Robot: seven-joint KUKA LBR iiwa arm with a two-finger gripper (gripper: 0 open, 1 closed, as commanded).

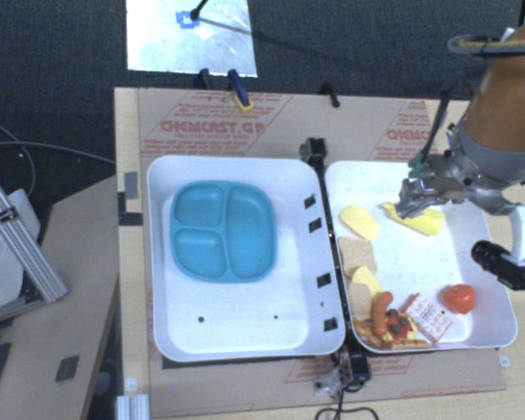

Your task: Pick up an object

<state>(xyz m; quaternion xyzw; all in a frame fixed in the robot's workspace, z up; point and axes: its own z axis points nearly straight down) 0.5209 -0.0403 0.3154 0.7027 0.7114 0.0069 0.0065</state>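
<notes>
We see the tool [413,201] low over the right bin [490,326], by its far edge, touching a yellow wedge [423,222]; we cannot tell its state. The left bin [245,331] holds a blue plate [223,232].

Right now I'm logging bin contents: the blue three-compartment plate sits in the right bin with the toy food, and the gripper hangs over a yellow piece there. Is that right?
Not quite. The camera view shows the blue three-compartment plate in the left white bin, alone, not with the toy food. The rest stands: the gripper hangs over a yellow wedge-shaped piece in the right white bin.
</notes>
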